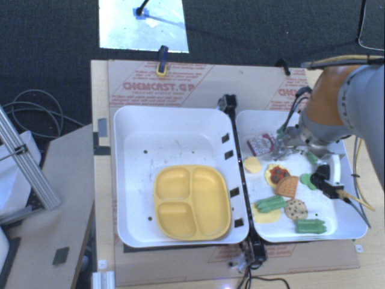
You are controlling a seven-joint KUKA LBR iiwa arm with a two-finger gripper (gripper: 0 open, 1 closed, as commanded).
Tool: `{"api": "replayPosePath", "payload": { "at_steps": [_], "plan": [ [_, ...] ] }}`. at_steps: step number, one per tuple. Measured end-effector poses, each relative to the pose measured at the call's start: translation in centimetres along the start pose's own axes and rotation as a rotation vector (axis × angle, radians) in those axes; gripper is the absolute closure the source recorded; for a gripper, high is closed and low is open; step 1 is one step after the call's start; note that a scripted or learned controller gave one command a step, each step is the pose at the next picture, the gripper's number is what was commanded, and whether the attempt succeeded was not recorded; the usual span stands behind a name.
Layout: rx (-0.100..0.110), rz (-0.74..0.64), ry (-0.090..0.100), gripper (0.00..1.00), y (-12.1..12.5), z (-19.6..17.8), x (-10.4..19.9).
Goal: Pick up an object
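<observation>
Nearest the bottom edge, the yellow tray [192,201] sits in the left bin [138,131], and the right bin [355,221] holds a green bean pod [311,226], a cookie [296,209], a waffle piece [287,186] and a small pizza [278,174]. Farther back lies a red-and-white packet [260,143], with the gripper [278,150] low just beside it. Whether it is released or clenched cannot be told. This looks like the reaching step; next it must close squarely on one item, likely the packet, then lift.

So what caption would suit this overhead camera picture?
Robot claw reaching into right bin of toy food; yellow tray in left bin.
</observation>
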State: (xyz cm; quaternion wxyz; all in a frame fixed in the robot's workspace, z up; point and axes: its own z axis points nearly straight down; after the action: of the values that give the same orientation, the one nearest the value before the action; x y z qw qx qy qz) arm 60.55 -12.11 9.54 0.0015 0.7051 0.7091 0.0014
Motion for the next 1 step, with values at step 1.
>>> {"api": "replayPosePath", "payload": {
  "at_steps": [1],
  "plan": [
    [0.0, 0.0, 0.0, 0.0, -0.01, 0.04, 0.0]
  ]
}}
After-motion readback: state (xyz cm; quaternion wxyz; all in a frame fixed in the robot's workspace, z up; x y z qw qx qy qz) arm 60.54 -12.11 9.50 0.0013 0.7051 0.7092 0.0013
